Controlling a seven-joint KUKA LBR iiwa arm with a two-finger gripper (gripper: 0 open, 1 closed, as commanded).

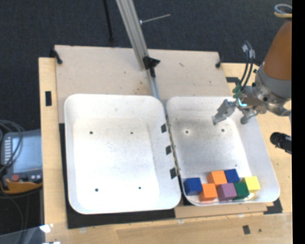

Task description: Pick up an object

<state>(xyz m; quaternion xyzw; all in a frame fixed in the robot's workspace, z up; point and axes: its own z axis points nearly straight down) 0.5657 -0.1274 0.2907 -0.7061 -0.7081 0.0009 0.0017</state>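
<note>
Seven small matte cubes (221, 185) crowd one smooth bin (203, 136)

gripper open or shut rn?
Open: gripper fingers stand apart over the right bin, nothing between them; blocks sit at its near edge.

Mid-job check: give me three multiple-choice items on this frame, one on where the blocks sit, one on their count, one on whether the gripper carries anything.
1. The blocks lie in:
A. the left bin
B. the right bin's near end
C. the bench beyond both bins

2. How many blocks?
A. three
B. seven
C. ten

3. The gripper is:
A. clamped on a yellow block
B. above the right bin, carrying nothing
C. resting in the left bin

Key: B, they cluster at that bin's near edge; B, seven cubes are countable; B, nothing sits between its fingers.
</note>
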